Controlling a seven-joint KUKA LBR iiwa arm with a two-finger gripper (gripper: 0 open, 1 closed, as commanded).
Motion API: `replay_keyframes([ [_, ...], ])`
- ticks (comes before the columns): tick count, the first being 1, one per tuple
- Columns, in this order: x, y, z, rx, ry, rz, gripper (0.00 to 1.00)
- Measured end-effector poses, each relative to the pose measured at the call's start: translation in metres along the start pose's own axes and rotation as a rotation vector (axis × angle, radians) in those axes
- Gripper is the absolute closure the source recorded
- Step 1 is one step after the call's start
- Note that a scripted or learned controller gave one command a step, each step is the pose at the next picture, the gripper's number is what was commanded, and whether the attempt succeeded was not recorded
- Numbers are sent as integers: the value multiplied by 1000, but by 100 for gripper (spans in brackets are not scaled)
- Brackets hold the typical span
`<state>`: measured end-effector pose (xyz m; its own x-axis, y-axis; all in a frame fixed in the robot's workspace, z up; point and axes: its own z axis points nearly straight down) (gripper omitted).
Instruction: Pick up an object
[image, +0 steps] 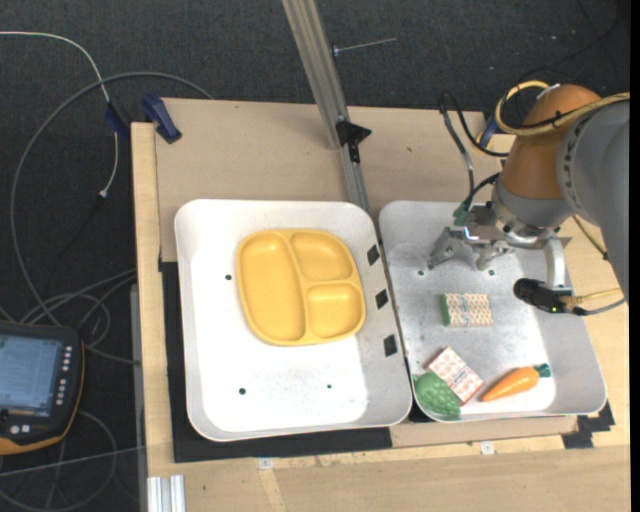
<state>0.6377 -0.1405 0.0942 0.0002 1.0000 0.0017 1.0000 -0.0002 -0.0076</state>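
The two white bins (200, 330) lay side by side, the left one bearing a yellow divided tray (298, 284), while the grey arm (560, 150) reached over the far part of the right bin. Its gripper (468, 252) hung with fingers splayed wide apart and nothing between them. The patterned packet (467, 310) lay just nearer than the gripper, long axis running left to right, with the carrot (515, 383) and other small items nearer still.
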Motion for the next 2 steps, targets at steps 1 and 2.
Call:
replay_keyframes([
  [1, 0, 3, -16, -9, -1, -1, 100],
  [2, -8, 1, -75, -14, -3, -1, 100],
])
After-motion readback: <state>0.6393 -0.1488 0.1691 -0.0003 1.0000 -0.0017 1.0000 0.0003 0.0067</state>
